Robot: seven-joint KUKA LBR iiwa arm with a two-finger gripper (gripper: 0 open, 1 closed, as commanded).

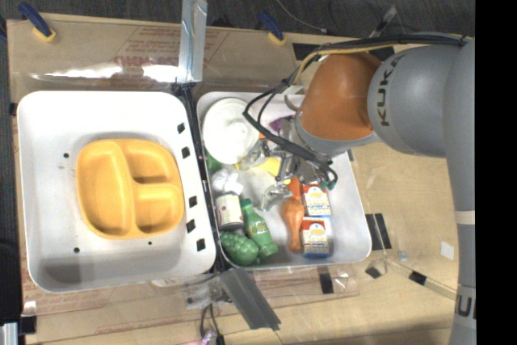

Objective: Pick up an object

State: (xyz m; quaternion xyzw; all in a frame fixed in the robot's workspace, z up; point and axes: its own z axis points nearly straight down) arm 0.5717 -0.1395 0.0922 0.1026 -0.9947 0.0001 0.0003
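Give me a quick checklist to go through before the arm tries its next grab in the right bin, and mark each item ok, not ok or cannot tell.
1. Gripper is over the right bin, among the objects: ok.
2. An object sits between the gripper's fingers: cannot tell, the wrist and cables hide them.
3. Targets lie within reach: ok; the carrot, the two small cartons and the green bottle lie just below the gripper.
4. Room around a target: not ok; the objects are crowded and touching.
5. Cables clear of the objects: cannot tell; they loop over the white bowl.
6. Left bin ready for a drop: ok; the yellow divided tray sits flat in it.
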